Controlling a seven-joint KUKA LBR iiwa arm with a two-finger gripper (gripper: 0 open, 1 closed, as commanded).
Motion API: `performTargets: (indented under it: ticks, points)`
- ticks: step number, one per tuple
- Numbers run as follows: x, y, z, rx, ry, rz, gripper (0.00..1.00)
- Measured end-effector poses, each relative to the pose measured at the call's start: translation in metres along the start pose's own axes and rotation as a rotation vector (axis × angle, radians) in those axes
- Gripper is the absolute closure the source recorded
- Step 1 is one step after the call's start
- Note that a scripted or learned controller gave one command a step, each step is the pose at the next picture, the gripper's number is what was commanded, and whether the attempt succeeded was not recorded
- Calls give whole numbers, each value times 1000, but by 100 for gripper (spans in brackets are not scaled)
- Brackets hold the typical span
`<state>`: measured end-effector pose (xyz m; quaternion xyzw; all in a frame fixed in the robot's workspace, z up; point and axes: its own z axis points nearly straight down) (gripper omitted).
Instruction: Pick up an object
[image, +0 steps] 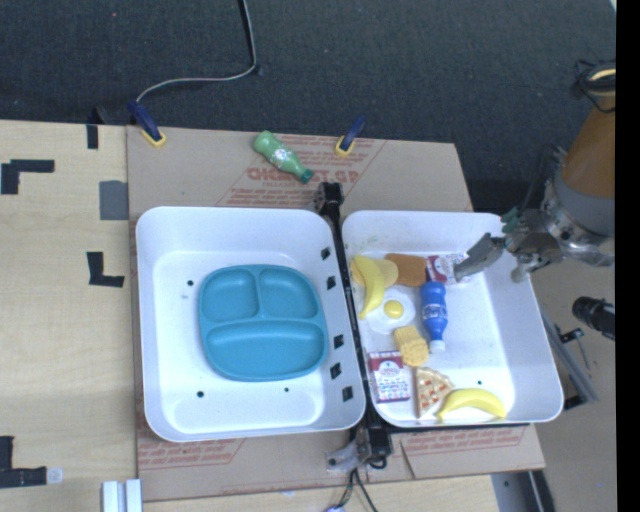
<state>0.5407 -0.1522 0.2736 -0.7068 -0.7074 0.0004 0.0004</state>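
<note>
- A banana lay at the right bin's near rim, with a pizza slice and a small red carton just left of it.
- Beyond them, mid-bin, sat a waffle piece, a fried egg and a blue bottle.
- All items crowded the bin's left half; its right half stayed bare white floor.
- The end effector hung over the bin's far right edge, its fingers apart, gripping nothing.
- Left of the bin, the other bin held a blue divided plate.
- Past the bin, a green bottle lay on the desk.
</note>
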Motion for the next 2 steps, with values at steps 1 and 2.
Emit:
performTargets:
  ticks: [1, 2]
  points:
    - [35, 42, 186, -7, 0, 0, 0]
    - [35, 43, 175, -8, 1, 0, 100]
